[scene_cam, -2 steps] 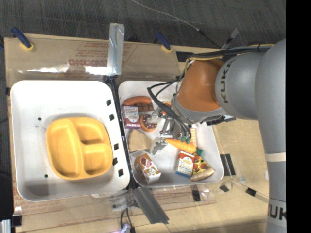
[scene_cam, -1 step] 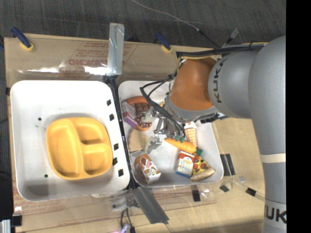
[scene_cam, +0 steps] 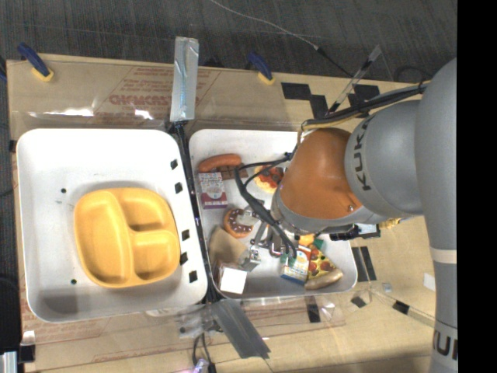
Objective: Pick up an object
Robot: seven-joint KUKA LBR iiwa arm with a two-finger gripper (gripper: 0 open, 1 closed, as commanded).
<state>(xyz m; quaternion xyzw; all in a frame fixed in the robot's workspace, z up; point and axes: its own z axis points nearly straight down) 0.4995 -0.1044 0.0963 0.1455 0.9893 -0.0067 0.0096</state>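
Brown cardboard covers the desk (scene_cam: 93, 84) under two white bins. Low in the right bin (scene_cam: 233, 140), the tool (scene_cam: 250, 256) hangs beside a small white block (scene_cam: 233, 281); its grip I cannot tell. A yellow divided tray (scene_cam: 126, 236) fills the left bin (scene_cam: 39, 169).

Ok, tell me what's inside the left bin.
The left bin holds one yellow tray with three compartments, lying flat near the middle. Nothing sits in its compartments. Whatever lies beneath the tray is covered.
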